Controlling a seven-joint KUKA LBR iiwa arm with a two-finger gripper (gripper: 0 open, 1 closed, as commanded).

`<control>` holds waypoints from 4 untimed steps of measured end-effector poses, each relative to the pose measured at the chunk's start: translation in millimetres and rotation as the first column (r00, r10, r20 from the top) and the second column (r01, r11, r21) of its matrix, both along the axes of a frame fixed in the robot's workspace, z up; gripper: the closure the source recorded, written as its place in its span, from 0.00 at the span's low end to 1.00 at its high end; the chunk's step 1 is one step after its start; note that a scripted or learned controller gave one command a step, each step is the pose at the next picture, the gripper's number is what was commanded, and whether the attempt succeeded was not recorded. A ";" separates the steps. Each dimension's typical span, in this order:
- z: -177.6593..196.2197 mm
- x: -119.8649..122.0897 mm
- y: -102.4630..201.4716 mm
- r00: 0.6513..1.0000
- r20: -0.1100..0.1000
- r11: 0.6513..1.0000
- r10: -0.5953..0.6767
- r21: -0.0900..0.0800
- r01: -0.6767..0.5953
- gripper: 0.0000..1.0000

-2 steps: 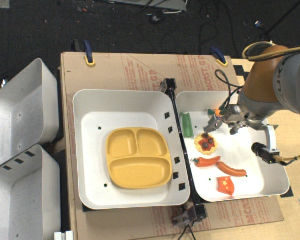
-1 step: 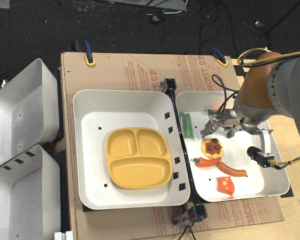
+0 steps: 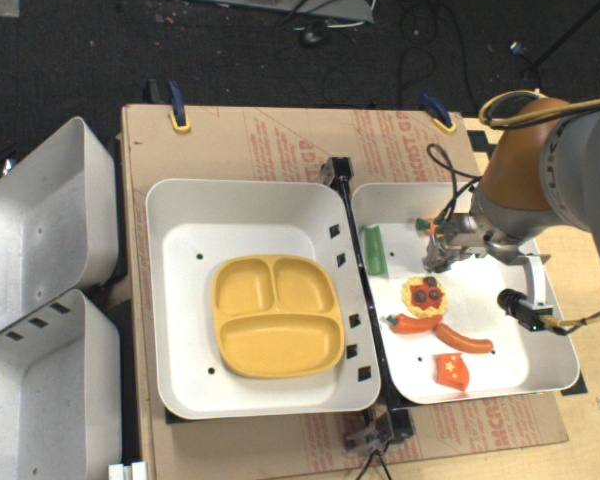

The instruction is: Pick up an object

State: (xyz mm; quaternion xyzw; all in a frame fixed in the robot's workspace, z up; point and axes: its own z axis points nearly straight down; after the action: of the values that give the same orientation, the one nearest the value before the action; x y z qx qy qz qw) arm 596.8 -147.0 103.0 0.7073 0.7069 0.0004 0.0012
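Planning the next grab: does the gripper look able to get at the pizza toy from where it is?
Probably yes. The gripper hovers just above the pizza toy in the right bin, and nothing lies over it; the chili sits right beside it.

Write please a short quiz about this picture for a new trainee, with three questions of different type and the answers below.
1. True or false: the yellow divided tray lies in the left bin.
2. Which toy food lies nearest the front rim of the right bin? A) green stick B) pizza slice C) red piece
3. Fill in: the gripper hangs just above the ____.

Key: 1 true. 2 C. 3 pizza slice.
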 end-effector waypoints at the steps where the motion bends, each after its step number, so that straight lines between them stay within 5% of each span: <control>1: 49.5 -4.0 -8.3 1.000 0.004 1.000 -0.001 -0.001 0.001 1.00; 2: 113.6 0.5 -9.0 1.000 0.006 1.000 0.003 -0.002 -0.003 1.00; 3: 133.4 1.5 -9.1 1.000 0.002 1.000 0.003 0.000 -0.003 1.00; 4: 132.0 -24.7 32.9 1.000 -0.005 1.000 0.007 0.003 -0.007 1.00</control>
State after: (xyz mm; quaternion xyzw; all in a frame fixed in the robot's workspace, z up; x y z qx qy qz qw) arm 572.1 -114.1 235.0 0.7050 0.7092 -0.0004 -0.0016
